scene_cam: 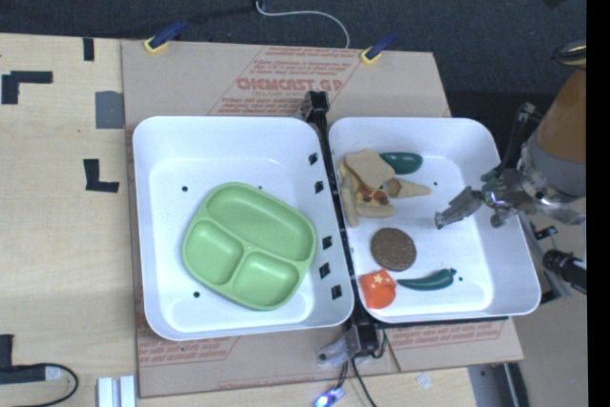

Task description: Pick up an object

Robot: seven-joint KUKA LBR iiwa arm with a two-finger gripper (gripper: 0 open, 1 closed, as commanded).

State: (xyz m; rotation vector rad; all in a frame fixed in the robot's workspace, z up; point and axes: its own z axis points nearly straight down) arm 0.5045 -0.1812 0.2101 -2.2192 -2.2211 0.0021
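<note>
You have the gripper low over the right bin, near its right wall, with one dark finger reaching left toward the middle of the bin; whether the fingers are spread or pressed together you cannot tell from this slanted view, and nothing shows between them, so treat the gripper as carrying nothing. Your candidates all lie in this bin: the brown round patty sits just left of and below the fingertip, the green pepper lies near the front wall with the red tomato touching or just beside its left end, and at the back a tan pizza slice rests against a dark green pepper near the divider. The green divided plate sits alone in the left bin — well apart from the arm and probably too broad for a two-finger pinch, so leave it. The patty looks like your nearest target, but it lies flat; straddle it across its width and come down until the fingertips reach the bin floor, or the fingers will likely slide over the top. The front green pepper may be the easier catch — slim and raised, so turn the wrist to close across its narrow body rather than along it. Keep clear of the right wall as you reposition, centre over the chosen object before descending, and close fully before you lift.
</note>
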